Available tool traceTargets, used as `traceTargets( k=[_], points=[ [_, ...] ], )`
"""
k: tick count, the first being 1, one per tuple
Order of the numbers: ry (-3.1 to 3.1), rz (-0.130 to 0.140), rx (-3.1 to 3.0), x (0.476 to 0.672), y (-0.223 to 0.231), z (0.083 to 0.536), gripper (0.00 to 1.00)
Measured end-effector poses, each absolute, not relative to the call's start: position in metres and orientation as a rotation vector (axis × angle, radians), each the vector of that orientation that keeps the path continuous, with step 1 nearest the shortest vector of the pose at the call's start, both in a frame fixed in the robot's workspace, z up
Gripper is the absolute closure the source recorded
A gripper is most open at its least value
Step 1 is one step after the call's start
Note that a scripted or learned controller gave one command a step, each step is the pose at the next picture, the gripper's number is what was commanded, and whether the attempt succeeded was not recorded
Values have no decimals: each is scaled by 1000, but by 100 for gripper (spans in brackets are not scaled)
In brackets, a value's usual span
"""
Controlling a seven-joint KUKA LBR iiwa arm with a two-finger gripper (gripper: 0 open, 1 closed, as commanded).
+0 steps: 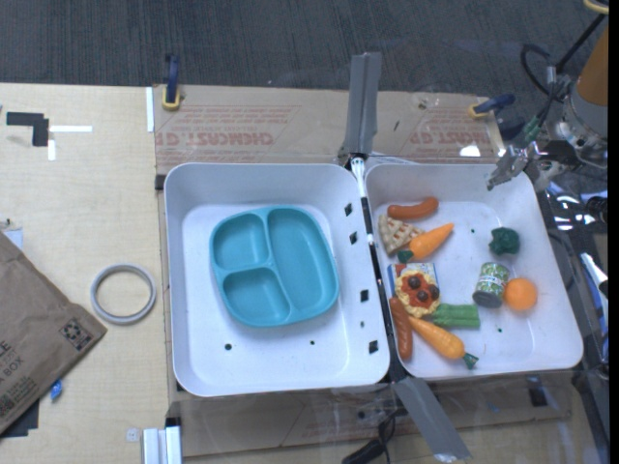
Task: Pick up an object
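**End effector at the far right corner, food toys resting in the right bin**

While the arm reaches in from the right, its end effector (508,167) sits over the far right corner of the right bin (551,351), and the view is too small and cluttered with cables to tell how it is set; nothing can be seen held in it.

Going left to right: a brown cardboard box (34,332), cut off by the frame, lies on the table (77,201) with a roll of tape (123,292) just beside it. The left bin (189,356) holds a blue divided plate (275,265). In the right bin, near the shared wall, lie a sausage (413,207), a waffle-like wedge (397,231), and a small carrot (428,241) touching it. Below them sit a pizza-printed piece (417,290), a second sausage (400,327) along the wall, a green stalk (455,315) and a larger carrot (440,338). Farther right stand a small green-labelled can (491,283), touching an orange ball (520,295), with a broccoli floret (504,241) above them, well apart from the end effector.

Much of the arm is cut off at the right edge, and its wrist is blurred by reflections.
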State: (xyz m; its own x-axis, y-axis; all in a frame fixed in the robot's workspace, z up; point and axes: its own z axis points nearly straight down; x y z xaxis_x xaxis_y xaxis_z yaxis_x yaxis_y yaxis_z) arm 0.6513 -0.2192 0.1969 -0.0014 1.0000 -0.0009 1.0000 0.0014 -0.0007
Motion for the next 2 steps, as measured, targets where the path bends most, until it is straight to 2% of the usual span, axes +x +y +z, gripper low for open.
traceTargets(
  k=[1,2],
  points=[
    [2269,-2,2174,627,-166,112,0],
    [2334,-3,2104,598,-114,91,0]
  ],
)
